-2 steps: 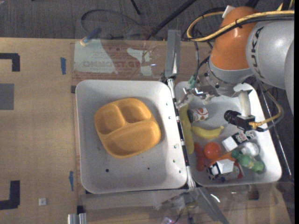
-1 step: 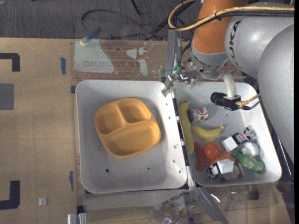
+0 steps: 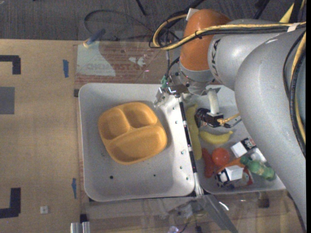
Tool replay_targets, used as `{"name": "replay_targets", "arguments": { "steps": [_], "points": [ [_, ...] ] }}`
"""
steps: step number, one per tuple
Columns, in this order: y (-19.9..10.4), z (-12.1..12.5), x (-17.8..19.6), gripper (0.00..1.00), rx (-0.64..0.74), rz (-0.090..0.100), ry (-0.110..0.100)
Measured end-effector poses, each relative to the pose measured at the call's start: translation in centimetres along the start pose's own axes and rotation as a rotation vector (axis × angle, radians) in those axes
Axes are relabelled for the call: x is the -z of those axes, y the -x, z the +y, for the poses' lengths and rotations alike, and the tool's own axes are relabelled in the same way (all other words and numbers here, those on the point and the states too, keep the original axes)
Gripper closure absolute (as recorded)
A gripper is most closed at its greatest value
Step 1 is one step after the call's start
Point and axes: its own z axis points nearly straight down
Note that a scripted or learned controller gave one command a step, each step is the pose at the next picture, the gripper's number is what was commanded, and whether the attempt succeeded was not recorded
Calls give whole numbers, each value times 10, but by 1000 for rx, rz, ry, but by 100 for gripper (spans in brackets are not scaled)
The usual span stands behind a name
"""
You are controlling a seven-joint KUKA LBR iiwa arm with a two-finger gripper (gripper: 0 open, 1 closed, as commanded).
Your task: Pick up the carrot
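The carrot (image 3: 234, 165) seems to be the small orange piece low in the right bin (image 3: 221, 97), wedged between a red tomato (image 3: 220, 156) and a white box; most of it is hidden. My gripper (image 3: 165, 92) hangs under the orange wrist band at the top of the wall between the two bins, well up and left of the carrot. Nothing shows held in it.
A yellow divided plate (image 3: 132, 132) lies in the left bin (image 3: 92, 178). The right bin also holds a banana (image 3: 216, 137), a long yellow-green vegetable (image 3: 195, 140) along the divider, a red piece (image 3: 209, 168), a green bottle (image 3: 258, 169) and white packets (image 3: 239, 148). The arm covers the bin's right side.
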Motion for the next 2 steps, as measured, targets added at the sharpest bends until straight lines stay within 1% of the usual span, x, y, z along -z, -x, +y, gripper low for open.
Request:
{"name": "replay_targets", "arguments": {
  "steps": [1,2],
  "points": [
    [0,0,0,0,0,0,-1],
    [39,-30,61,0,-12,14,1]
  ]
}}
